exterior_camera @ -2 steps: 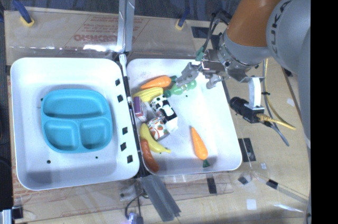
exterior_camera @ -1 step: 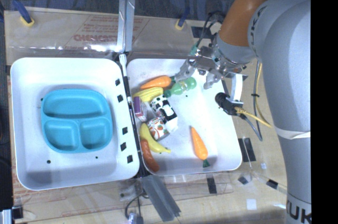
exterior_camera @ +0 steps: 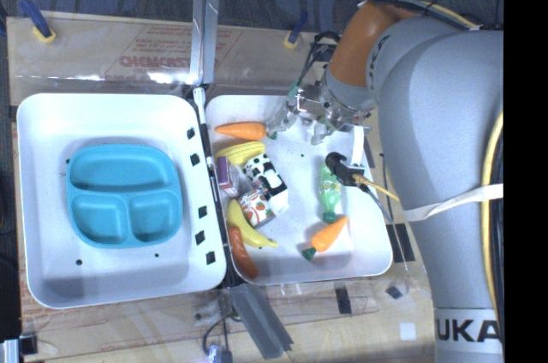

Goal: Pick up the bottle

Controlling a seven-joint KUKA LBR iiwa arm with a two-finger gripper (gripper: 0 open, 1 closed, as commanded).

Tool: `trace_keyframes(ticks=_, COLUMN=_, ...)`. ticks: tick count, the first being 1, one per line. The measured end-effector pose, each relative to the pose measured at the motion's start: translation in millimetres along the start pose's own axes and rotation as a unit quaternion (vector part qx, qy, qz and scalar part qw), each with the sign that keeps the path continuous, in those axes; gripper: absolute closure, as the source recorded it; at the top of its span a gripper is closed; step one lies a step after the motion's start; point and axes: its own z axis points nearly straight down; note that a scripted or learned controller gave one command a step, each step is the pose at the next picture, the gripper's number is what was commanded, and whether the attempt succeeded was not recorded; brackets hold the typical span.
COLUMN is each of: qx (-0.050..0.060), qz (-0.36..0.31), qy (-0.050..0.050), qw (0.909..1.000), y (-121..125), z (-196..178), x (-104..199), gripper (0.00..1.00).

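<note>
Where the right bin narrows, bottle (exterior_camera: 330, 188) below the hand (exterior_camera: 310, 118).

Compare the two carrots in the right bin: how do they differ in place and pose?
The upper carrot lies near the bin's far-left corner, roughly level across the view; the lower carrot sits near the front right, tilted diagonally, just below the green bottle. The upper one looks longer. Both are orange toy carrots.

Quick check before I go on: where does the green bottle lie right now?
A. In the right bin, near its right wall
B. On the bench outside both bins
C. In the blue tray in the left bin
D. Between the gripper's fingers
A: the green bottle lies on the floor of the right bin, close to its right wall, just above a carrot; the gripper is at the bin's far edge, apart from it.
</note>
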Motion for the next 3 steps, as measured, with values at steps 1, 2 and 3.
trace_keyframes(ticks=1, qx=0.000, qz=-0.005, qy=0.001, qw=1.0000, y=1, z=-11, x=3, gripper=1.00)
trace_keyframes(ticks=2, qx=0.000, qz=-0.005, qy=0.001, qw=1.0000, y=1, z=-11, x=4, gripper=0.00)
trace_keyframes(ticks=3, qx=0.000, qz=-0.008, qy=0.001, qw=1.0000, y=1, z=-22, x=5, gripper=1.00)
